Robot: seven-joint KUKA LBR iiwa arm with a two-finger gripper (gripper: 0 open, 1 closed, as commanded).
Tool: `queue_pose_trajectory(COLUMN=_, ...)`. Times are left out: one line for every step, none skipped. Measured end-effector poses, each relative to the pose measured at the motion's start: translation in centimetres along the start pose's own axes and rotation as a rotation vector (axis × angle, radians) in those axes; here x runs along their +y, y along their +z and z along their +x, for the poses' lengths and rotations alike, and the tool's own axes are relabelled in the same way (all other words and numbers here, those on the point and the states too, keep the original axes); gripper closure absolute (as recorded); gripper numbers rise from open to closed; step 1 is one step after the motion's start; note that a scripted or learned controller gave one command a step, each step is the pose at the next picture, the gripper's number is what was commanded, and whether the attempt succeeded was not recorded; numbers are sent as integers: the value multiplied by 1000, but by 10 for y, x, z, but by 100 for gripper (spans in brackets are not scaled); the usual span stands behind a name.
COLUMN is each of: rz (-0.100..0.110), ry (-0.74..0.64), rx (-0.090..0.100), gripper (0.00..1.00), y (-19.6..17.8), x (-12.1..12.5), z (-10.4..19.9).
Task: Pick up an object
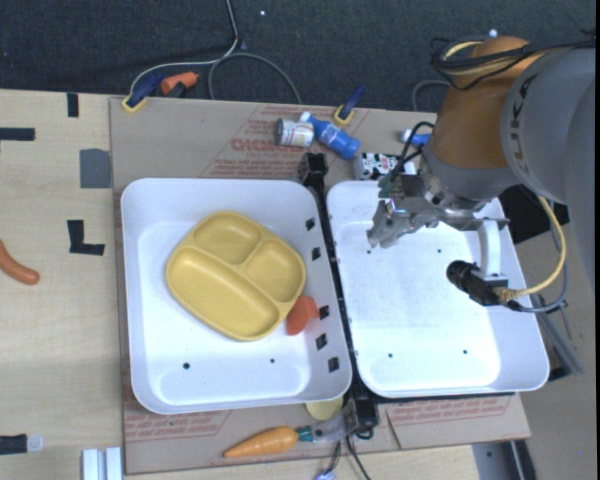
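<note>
The gripper [388, 226] hangs over the right bin [430, 368] at its eleven o'clock corner; its opening I cannot tell. The yellow tray [235, 273] and orange piece [301, 316] lie in the left bin [145, 268], so descending here would likely close on nothing.

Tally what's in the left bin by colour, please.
Yellow: 1, the divided tray
Orange-red: 1, a small piece at the tray's right edge
Total: 2
</note>
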State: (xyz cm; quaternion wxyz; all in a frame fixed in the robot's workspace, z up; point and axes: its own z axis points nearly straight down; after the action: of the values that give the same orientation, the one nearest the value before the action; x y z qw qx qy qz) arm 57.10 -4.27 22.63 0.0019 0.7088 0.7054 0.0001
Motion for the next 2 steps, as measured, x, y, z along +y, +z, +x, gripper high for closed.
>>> queue_pose_trajectory(rz=8, ry=-12, rx=3, gripper=100, y=45, x=7, z=75)
queue_pose_trajectory(rz=4, ry=0, rx=0, gripper=100, y=42, x=21, z=4)
